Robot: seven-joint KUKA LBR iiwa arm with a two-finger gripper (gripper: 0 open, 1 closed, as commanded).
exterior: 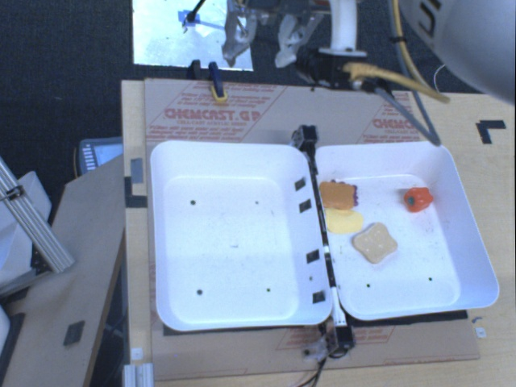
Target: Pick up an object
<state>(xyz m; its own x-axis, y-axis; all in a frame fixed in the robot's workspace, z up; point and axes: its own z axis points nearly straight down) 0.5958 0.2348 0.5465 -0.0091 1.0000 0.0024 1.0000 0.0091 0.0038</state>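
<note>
Toast slice [375, 243] lies flattest in the right bin [472, 240]; the gripper [262, 43], jaws apart and empty, should descend squarely over it.

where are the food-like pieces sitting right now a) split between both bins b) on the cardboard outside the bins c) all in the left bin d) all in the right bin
d: the orange-red piece, the toast-like slice, the yellow piece and the brown-and-orange piece all lie inside the right bin, while the gripper is up above the bench's far edge, away from them.
</note>
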